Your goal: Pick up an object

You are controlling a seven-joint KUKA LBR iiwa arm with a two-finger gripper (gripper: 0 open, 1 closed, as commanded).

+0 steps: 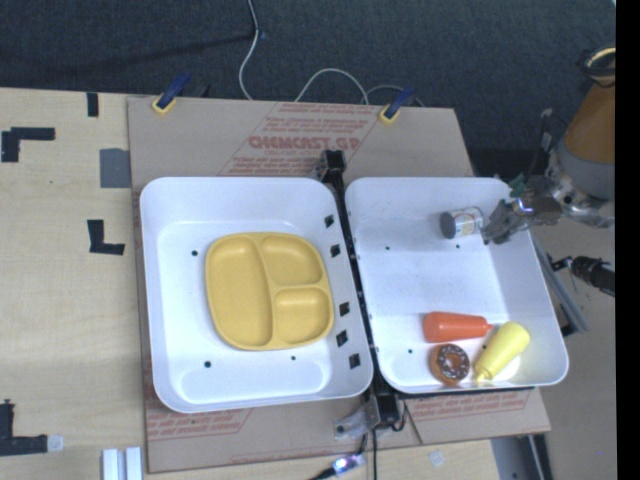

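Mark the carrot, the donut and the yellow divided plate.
carrot [456, 325]: camera view, middle of its orange body, right bin.
donut [450, 364]: camera view, its frosted top, right bin's near edge.
yellow divided plate [268, 290]: camera view, ridge between its compartments, left bin.

We look down on dark blue-grey carpet [420, 28] across the top, running down past the bench on the right. A pale wooden bench top [60, 298] spreads from the left edge, marked with black tape pieces [100, 238] and a grey patch [115, 166]. On it lies a brown cardboard sheet [300, 138] printed with red lettering, pinned at its far corners by two blue-and-yellow clamps [171, 92]. A thin white cable [250, 53] trails over the carpet and loops onto the cardboard's far edge. The light is even and soft, with only faint shadows.
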